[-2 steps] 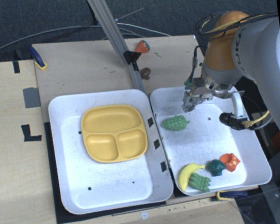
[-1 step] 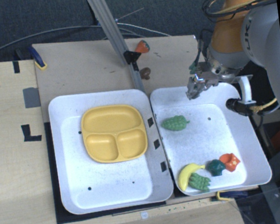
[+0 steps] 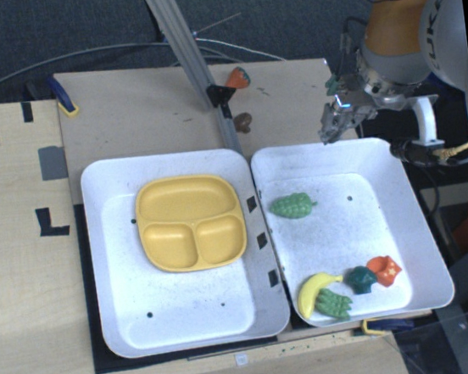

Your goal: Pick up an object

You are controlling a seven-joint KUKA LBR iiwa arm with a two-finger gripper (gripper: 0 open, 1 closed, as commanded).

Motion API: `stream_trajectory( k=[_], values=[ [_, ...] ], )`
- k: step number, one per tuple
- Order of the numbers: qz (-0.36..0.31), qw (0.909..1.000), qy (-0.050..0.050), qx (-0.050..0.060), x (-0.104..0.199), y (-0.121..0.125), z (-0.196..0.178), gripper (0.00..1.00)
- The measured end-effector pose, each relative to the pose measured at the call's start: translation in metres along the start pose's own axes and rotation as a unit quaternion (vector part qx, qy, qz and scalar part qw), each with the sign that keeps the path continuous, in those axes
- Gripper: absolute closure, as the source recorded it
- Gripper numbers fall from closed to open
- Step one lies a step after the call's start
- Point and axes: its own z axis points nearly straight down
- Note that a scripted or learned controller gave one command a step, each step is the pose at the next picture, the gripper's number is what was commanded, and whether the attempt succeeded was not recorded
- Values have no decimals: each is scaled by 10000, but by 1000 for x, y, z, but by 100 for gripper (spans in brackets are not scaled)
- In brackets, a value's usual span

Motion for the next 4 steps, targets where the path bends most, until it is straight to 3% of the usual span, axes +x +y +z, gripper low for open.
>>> stream_trajectory(
  k=[1, 2, 4],
  values=[
    [3, 10000, 5, 24, 1, 1, -23, 100],
    [-17, 10000, 9, 40, 50, -2, -20, 100],
    [-24, 10000, 8, 45, 170, 18, 12, 100]
  ],
)
